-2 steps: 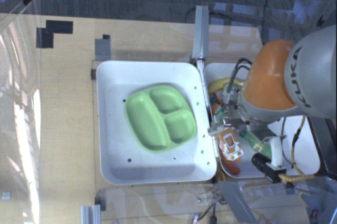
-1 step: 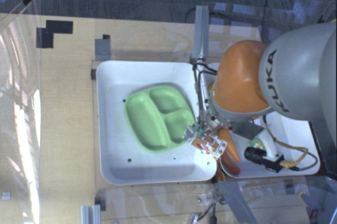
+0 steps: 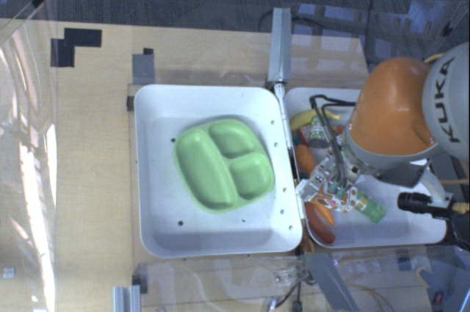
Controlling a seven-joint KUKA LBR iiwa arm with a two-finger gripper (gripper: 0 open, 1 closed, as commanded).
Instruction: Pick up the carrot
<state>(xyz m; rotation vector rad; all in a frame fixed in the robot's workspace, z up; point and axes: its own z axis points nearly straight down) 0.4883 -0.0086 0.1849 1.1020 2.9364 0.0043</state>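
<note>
Camera view — claw (image 3: 328,184) hovering over right white bin (image 3: 411,233), state untellable; slender orange carrot (image 3: 303,158) lying ungrasped beside wall — pickup not yet done.

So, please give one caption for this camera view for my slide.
KUKA arm over right bin of items; green tray in left bin.

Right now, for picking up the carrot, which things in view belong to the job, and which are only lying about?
Belong to the job:
- carrot, in the right bin, near its left wall
- gripper, low over that bin

Lying about:
- green divided plate in the left bin
- banana
- green item
</note>
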